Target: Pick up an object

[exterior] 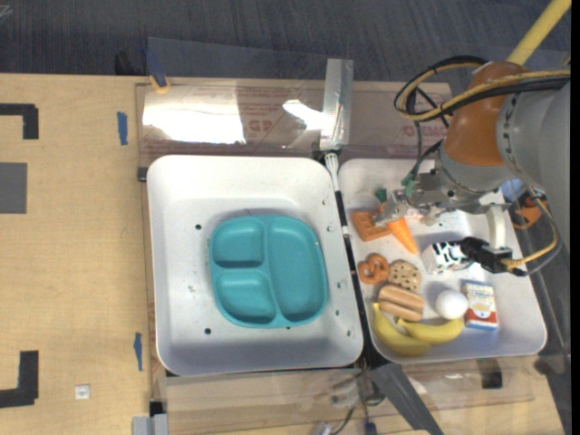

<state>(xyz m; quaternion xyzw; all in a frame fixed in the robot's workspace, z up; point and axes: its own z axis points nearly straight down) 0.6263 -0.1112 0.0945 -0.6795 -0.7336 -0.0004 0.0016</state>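
Table (63, 270): pale wood-grain surface with black corner marks and blue tape tabs along its left part; dark carpeted floor (227, 7) runs across the top of the view. A clear sheet (236, 107) lies at 12 o'clock from the left bin.

Left bin (172, 198): white, shallow, holding a teal divided plate (269, 270) at its centre.

Right bin (521, 329): white, crowded. Orange carrot (403, 235) and orange block (365, 226) toward 10 o'clock; pretzel (372, 267) and cookie (404, 275) near centre-left; sausage (400, 300) just above the banana (412, 333) at 7 o'clock; white egg (449, 304) touching the banana; small carton (479, 303) at 5 o'clock; black-and-white item (446, 256) near centre.

Arm: enters from 3 o'clock, orange band (476, 120) over the bin's upper edge, cables looped around it. Gripper (412, 198) sits low over the bin's 11 o'clock area, just beside the carrot. Finger spacing cannot be told; nothing is seen between them.
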